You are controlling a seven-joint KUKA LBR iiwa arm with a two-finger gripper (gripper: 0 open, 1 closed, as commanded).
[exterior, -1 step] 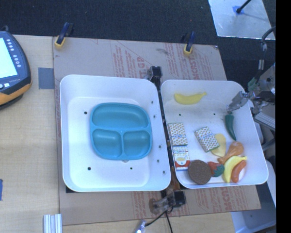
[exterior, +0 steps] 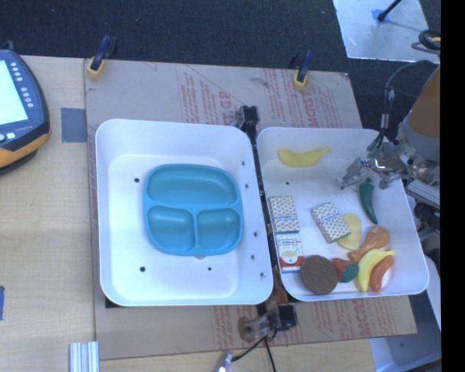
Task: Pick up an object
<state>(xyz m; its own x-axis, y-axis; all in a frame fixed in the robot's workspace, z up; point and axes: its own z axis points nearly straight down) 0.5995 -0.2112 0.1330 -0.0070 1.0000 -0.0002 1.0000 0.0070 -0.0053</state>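
My gripper [exterior: 358, 178] hangs over the back right part of the right bin [exterior: 325, 178], open, with nothing between its fingers. A green pepper [exterior: 368, 201] lies just below and to the right of it. A yellow banana [exterior: 302, 156] lies to its left near the bin's back wall. Further forward in the same bin are two patterned packets [exterior: 283, 213] [exterior: 331, 222], a small carton [exterior: 290, 252], a brown round cookie [exterior: 319, 274] and a heap of yellow and orange toy foods [exterior: 372, 263].
The left bin [exterior: 120, 208] holds a blue divided plate [exterior: 193, 208]. A tablet-like pendant [exterior: 8, 107] lies at the bench's far left. Clamps [exterior: 99, 57] [exterior: 301, 68] hold the cardboard at the back edge.
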